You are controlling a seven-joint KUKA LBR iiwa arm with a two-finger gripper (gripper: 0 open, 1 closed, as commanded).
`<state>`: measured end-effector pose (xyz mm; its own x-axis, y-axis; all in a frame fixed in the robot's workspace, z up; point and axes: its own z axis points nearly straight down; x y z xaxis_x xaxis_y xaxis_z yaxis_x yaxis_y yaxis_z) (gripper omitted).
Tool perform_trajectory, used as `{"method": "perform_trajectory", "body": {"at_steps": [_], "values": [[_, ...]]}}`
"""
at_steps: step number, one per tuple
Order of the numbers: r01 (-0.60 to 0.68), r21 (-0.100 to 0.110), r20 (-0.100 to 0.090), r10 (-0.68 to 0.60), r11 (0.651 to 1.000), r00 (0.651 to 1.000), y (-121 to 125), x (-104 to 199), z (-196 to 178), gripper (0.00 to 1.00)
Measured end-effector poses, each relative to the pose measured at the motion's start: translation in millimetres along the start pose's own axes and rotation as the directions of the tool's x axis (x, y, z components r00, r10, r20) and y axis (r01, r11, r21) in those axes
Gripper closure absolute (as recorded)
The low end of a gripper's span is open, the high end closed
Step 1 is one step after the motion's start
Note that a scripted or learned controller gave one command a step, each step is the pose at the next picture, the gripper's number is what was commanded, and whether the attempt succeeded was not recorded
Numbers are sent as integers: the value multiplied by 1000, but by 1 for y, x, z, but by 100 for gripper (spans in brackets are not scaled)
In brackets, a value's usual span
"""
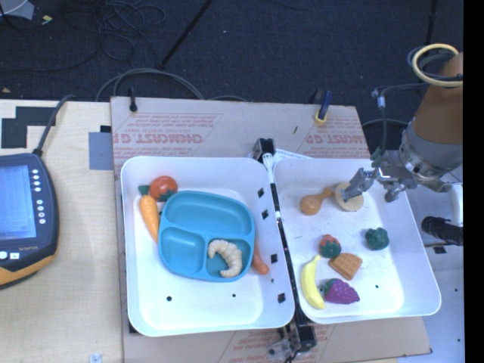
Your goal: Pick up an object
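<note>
Overhead, a robot arm [435, 119] reaches from the right into the right bin [423, 293], its gripper [370, 184] low over the far side.

One grey finger [354, 187] rests on or just above a round tan disc [349, 200], the other finger [393, 191] is well to the right, so the gripper looks spread apart with nothing between its fingers. Just left of the disc lies a tan drumstick [314, 201]. Nearer the front are a red and green tomato [329, 246], a dark green broccoli [376, 238], an orange waffle [346, 265], a yellow banana [311, 281] and purple grapes [340, 291]. The left bin [151, 308] holds a blue divided plate [204, 229] with a pale shrimp [227, 255] in one compartment; an orange carrot [150, 216] and a red tomato [162, 187] lie at the plate's left. A handheld screen [23, 214] sits on the bench at far left.
</note>
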<state>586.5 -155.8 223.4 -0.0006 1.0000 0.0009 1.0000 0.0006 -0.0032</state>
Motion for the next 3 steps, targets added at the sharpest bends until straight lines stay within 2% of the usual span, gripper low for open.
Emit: {"method": "perform_trajectory", "body": {"at_steps": [1,2,3], "values": [[0,-2,0,0,1000,1000,-55,-10,120,0],[-7,1,-2,7,1000,1000,-56,-11,112,100],[4,-17,1,-4,1000,1000,-110,40,-92,100]]}}
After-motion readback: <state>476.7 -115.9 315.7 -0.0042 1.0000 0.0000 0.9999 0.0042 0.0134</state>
